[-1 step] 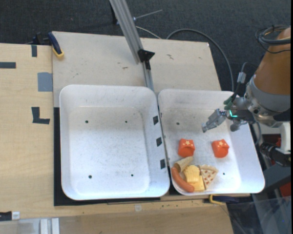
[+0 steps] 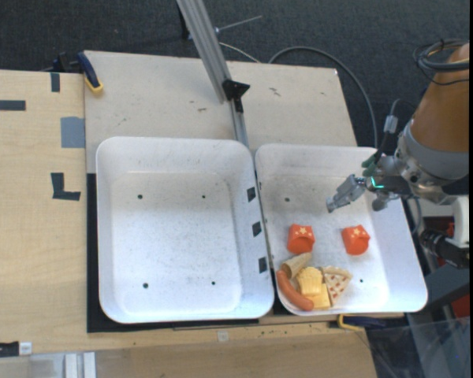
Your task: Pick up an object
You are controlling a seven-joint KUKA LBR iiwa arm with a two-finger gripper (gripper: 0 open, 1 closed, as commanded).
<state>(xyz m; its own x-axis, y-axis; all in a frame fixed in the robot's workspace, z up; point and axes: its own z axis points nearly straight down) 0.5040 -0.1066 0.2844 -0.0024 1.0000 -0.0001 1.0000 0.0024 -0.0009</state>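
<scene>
Toward the right bin's (image 2: 394,286) near end: two small red blocks (image 2: 300,238) (image 2: 355,239), beside a heap of toy food (image 2: 315,283). Probably light, stiff plastic; best pinched across flat sides. Above and between the blocks, hand (image 2: 356,194) hovering on a slanted wrist, seemingly spread a little, carrying nothing.

Arm (image 2: 445,124) cut off at right
</scene>
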